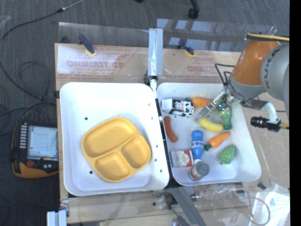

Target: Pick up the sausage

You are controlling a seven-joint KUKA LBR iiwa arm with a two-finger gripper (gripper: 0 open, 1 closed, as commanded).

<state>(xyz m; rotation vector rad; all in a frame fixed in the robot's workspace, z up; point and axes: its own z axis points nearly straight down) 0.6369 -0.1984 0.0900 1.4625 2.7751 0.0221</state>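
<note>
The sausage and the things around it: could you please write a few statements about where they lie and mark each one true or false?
1. The sausage lies in the right bin, near its left wall. True.
2. The yellow tray sits in the right bin. False: it sits in the left bin.
3. The gripper holds the sausage. False: the gripper is above the banana, apart from the sausage.
4. The blue bottle lies to the right of the sausage. True.
5. The sausage rests on the yellow tray. False: it lies on the bin floor.
</note>
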